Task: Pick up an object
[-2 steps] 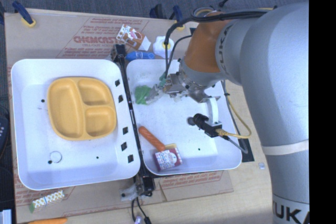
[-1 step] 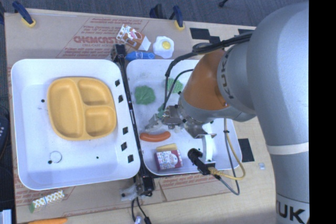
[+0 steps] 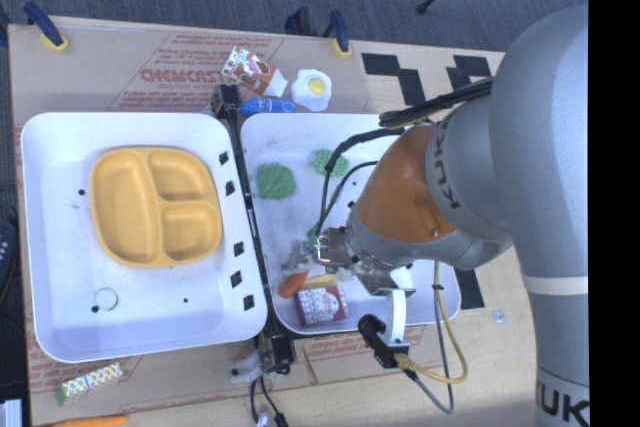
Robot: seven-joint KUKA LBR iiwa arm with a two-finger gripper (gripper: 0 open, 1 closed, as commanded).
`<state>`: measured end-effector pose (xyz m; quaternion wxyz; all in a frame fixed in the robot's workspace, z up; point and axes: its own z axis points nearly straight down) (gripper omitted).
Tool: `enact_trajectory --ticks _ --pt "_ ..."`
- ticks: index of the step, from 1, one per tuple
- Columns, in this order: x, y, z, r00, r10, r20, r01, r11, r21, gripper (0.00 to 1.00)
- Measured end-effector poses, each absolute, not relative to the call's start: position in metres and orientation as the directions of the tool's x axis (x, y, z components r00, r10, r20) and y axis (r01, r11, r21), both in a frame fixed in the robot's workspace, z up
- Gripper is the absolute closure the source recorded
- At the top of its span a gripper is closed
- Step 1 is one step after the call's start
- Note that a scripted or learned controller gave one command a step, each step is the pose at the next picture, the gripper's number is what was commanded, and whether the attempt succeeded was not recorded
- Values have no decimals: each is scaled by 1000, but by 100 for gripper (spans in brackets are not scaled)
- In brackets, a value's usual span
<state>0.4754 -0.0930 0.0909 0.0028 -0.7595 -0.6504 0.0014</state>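
Grey ribbed carpet lies behind a bench [image 3: 180, 55] covered w/ brown printed cardboard; a blue-and-yellow clamp [image 3: 45, 27] grips its far left corner. At the front left edge lies a small crinkled wrapper [image 3: 90, 380].

The left bin [image 3: 35, 215] is shallow, white, smooth plastic w/ rounded corners. In it lies a matte yellow plate [image 3: 157, 205], squarish w/ soft corners and three compartments. Near its front left is a small clear ring [image 3: 105, 298].

Behind the two bins, on the cardboard: a glossy snack packet [image 3: 247, 67], a blue piece [image 3: 266, 105] and a toy fried egg [image 3: 313, 87], white w/ round yellow centre.

The right bin [image 3: 300, 130] holds the things to pick. A green leafy piece [image 3: 276, 180] w/ wavy edge is at the left side, and a smaller green piece [image 3: 325, 160] is just beside it, toward the back. At the front lie an orange tapered piece [image 3: 290, 285] and a red packet w/ label [image 3: 322, 305], touching or nearly so.

The gripper [image 3: 320, 253] is low in this bin, just above the orange piece and red packet. It is mostly hidden under the wrist, so I cannot tell if it is open or closed, or if it holds sth.

The arm [image 3: 540, 145] is smooth grey w/ a round orange band [image 3: 400, 195]. Black cables and a thin yellow cable [image 3: 440, 370] hang around it.
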Motion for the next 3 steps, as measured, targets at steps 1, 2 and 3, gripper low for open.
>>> enact_trajectory --ticks 1,2,3 --pt "475 -94 91 -40 999 4 999 40 -7 0" --pt "476 -94 101 -44 999 4 999 44 -8 100" --pt "477 -34 230 -263 965 1 965 263 -1 100"
